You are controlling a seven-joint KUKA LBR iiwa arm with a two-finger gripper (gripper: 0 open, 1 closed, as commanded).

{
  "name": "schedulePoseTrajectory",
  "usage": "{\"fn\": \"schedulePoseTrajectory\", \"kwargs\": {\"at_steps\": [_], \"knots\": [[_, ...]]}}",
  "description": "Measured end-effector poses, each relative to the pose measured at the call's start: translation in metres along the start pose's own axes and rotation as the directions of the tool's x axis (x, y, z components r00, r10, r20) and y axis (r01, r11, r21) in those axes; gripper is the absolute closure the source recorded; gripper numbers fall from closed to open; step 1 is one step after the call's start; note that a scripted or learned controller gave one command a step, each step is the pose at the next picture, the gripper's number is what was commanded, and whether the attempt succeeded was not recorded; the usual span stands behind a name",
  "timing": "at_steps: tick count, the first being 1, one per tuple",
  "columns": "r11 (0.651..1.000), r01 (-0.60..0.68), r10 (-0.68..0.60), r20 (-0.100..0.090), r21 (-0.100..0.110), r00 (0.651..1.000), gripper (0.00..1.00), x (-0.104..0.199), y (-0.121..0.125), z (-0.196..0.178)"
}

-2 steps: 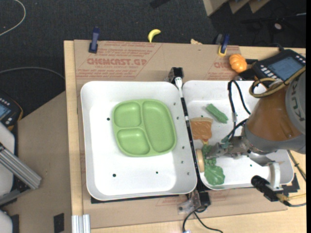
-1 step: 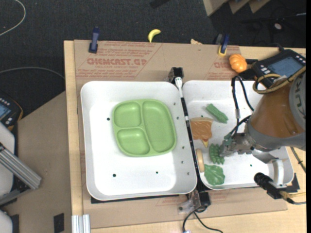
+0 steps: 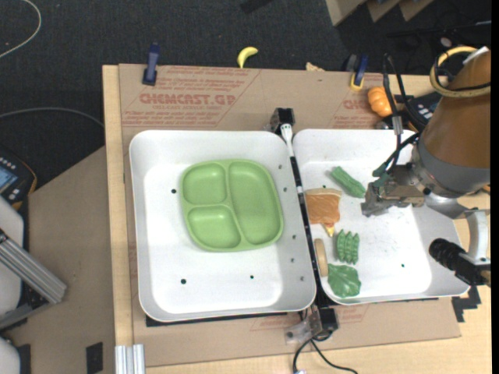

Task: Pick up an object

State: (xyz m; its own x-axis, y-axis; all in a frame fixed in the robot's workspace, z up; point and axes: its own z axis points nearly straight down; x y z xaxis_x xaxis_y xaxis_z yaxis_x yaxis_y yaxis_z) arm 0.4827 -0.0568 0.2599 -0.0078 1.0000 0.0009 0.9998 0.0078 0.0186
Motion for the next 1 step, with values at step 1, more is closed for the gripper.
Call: {"fn": "schedulePoseTrajectory", "kwargs": {"at_steps": [1], "knots": [[1.0, 0.004, -0.004, -0.002, 0.009, 1.0, 1.0, 0.0941, -0.0004, -0.0661]]}}
